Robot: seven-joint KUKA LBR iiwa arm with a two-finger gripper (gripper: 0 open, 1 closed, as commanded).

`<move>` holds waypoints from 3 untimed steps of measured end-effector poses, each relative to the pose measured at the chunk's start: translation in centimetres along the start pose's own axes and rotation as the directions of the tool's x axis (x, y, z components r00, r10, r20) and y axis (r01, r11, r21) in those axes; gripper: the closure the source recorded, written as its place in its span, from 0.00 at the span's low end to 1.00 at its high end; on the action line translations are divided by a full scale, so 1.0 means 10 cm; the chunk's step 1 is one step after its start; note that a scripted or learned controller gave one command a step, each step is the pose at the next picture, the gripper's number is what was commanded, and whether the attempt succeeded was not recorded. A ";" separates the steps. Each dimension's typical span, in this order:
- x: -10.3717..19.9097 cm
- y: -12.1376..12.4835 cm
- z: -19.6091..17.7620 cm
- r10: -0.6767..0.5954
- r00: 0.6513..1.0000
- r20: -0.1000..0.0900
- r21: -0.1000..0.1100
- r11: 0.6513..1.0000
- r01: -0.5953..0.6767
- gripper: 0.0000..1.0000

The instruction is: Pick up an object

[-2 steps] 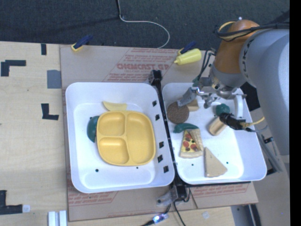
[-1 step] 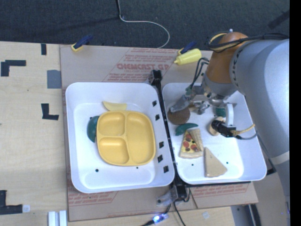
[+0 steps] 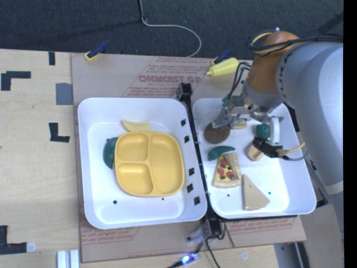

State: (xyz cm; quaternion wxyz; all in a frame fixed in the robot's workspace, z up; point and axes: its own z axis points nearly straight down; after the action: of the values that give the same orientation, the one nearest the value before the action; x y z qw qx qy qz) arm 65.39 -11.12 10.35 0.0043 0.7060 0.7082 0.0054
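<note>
My gripper [image 3: 226,120] hangs low over the upper left part of the right bin [image 3: 295,205], right above a brown round disc [image 3: 215,134]; whether it touches the disc is unclear. Below the disc lie a dark green piece [image 3: 221,151], a pizza slice [image 3: 226,171] and a tan wedge [image 3: 254,194]. To the gripper's right are a teal object [image 3: 262,130] and a small tan piece [image 3: 255,151]. The grey arm with its orange band [image 3: 270,60] covers the bin's upper right corner.
The left bin [image 3: 95,205] holds a yellow divided plate [image 3: 149,164], a pale yellow slice [image 3: 135,126] and a dark teal object [image 3: 109,152] tucked under the plate's left side. A black divider [image 3: 192,144] runs between the bins. A yellow clamp [image 3: 223,67] sits behind the right bin.
</note>
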 end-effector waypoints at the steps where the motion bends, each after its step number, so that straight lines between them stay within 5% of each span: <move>1: 0.02 0.12 -0.51 0.001 1.000 0.002 0.010 1.000 -0.001 1.00; 2: 0.10 0.07 -1.06 0.001 1.000 0.002 0.011 1.000 -0.001 1.00; 3: 0.11 0.07 -1.22 0.002 1.000 0.001 0.013 1.000 -0.002 1.00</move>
State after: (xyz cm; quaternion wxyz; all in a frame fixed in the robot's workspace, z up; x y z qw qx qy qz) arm 65.96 -10.05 22.54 0.0002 0.7066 0.7076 0.0004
